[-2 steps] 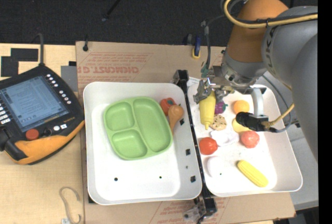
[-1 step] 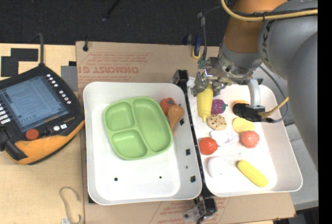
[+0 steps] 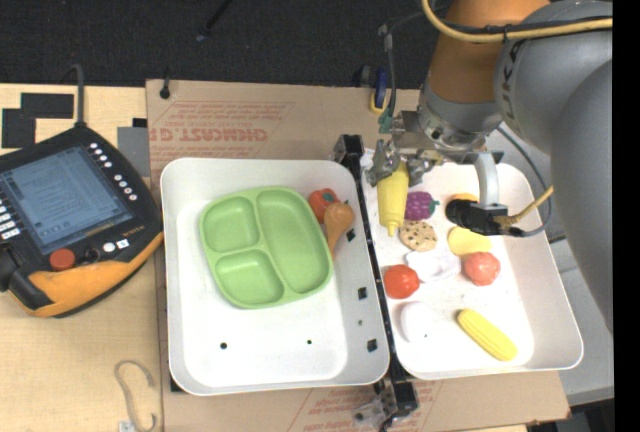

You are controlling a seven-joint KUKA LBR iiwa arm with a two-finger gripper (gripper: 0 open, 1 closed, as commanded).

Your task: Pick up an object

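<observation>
honestly can't tell what the gripper point(image 3: 398, 158) is doing over the yellow bottle point(image 3: 392, 199), and with the purple grapes point(image 3: 419, 204) touching the bottle's right side it'll probably snag both or slip.

Gripper point(image 3: 392, 158) hanging low over right bin point(image 3: 545, 320), just above yellow bottle point(image 3: 392, 198). Nearby: purple grapes point(image 3: 420, 204), cookie point(image 3: 418, 236), tomato point(image 3: 401, 281), corn cob point(image 3: 486, 334). Left bin point(image 3: 190, 340) holding green divided plate point(image 3: 265, 246), orange toy point(image 3: 338, 218) touching its edge.

The arm's wrist point(image 3: 455, 125) covers the back of the right bin point(image 3: 560, 340) and the gripper's fingertips, the green plate point(image 3: 265, 245) hides part of the carrot point(image 3: 338, 220), and the tablet point(image 3: 60, 200) runs off the left edge.
</observation>
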